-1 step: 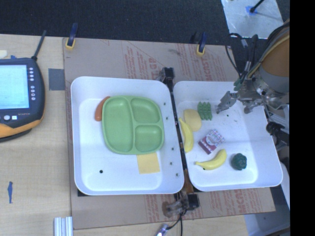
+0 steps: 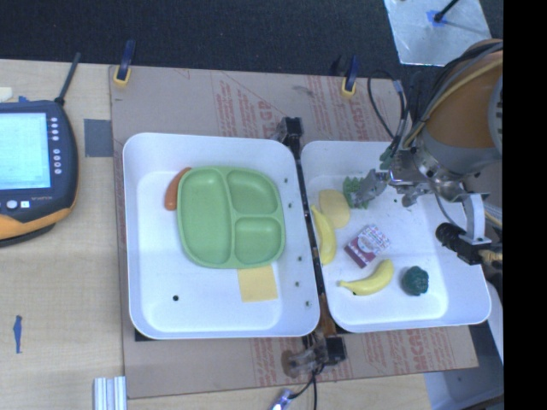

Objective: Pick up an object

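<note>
Two white bins sit side by side on my worktop [image 2: 85,314]; entries run left to right.

Left bin [image 2: 145,306]: green divided tray [image 2: 231,216], an orange-red item [image 2: 173,190] tucked at its left edge, a yellow square slab [image 2: 258,284] just below it.

Right bin [image 2: 453,310]: long yellow piece [image 2: 325,236] along the left wall, pale yellow block [image 2: 334,207] beside it, small green leafy item [image 2: 356,188], red-and-white packet [image 2: 367,244], banana [image 2: 369,278], dark green lump [image 2: 415,281].

My pincer [image 2: 380,184]: over the right bin's upper part, just beside the leafy item, seemingly touching it. Whether its fingers are spread or pressed together I cannot tell, nor whether anything sits between them.

Hazards, as I judge them: the leafy item is small and soft-looking, so it may slip out or be nudged aside; the pale block lies near enough to be knocked; a close on bare bin floor would lift nothing.
</note>
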`<state>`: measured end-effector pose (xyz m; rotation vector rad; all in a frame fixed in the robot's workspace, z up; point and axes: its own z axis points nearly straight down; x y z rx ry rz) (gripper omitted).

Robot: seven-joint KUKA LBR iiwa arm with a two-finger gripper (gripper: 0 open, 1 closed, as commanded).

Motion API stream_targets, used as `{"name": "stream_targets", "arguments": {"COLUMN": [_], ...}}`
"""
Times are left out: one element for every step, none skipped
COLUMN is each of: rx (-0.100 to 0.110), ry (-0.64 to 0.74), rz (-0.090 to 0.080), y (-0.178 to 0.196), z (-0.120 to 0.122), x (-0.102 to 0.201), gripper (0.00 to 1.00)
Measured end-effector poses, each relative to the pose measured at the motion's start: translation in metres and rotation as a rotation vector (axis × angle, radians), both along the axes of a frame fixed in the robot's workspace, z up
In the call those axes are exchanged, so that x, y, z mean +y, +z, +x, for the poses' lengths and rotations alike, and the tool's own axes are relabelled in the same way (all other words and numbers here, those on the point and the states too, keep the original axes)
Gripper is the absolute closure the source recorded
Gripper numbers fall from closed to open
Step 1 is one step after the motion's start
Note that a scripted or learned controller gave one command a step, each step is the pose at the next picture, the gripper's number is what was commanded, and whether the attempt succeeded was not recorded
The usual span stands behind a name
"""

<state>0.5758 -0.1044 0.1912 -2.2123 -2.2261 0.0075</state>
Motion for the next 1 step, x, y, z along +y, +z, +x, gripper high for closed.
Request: {"name": "stream_targets", "arguments": {"rx": [-0.003], "ry": [-0.004], "rz": [0.0], "y": [-0.0269], "z": [0.0234], "x": [-0.0748], "gripper": [0.0]}}
